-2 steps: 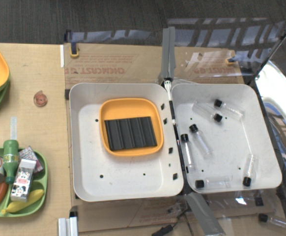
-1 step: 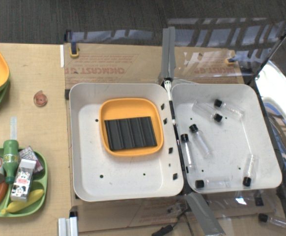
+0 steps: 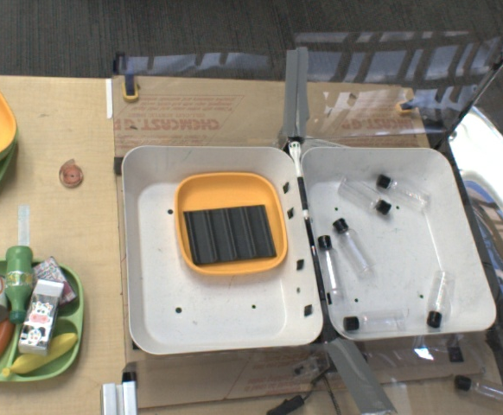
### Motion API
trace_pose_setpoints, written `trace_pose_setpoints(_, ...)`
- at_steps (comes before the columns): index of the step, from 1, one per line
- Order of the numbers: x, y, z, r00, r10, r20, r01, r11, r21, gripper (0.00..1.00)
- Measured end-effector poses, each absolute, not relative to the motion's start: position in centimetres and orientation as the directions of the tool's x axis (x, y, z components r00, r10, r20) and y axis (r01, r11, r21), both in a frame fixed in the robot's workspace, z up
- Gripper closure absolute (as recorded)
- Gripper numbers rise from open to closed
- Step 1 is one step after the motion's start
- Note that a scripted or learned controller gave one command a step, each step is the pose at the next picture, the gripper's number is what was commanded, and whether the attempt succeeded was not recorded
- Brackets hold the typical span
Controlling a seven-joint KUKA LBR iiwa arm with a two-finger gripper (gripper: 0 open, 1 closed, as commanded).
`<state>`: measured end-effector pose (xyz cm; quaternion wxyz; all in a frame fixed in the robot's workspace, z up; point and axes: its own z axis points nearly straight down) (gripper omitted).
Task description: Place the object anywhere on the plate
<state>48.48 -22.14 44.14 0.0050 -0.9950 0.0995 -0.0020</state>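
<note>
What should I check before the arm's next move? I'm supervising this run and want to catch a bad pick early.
1. Plate sits flat in the left bin: ok.
2. Plate surface free: not ok, a dark ribbed block covers most of it.
3. Clear tubes with black caps lie in the right bin: ok.
4. Tubes separated for a clean grasp: ok for the middle ones; the one at the left wall hugs the edge.
5. Gripper state: cannot tell.

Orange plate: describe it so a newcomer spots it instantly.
Find the two white bins side by side; take the left bin. The orange plate lies in its upper middle, square with rounded corners, carrying a dark ribbed slab. The right bin holds clear, black-capped tubes instead.
</note>
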Motion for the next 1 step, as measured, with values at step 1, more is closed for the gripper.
trace_pose_setpoints(1, 48.48, -22.13, 42.3, 0.98, -0.199, 0.002, -0.199, -0.98, -0.01, 0.0)
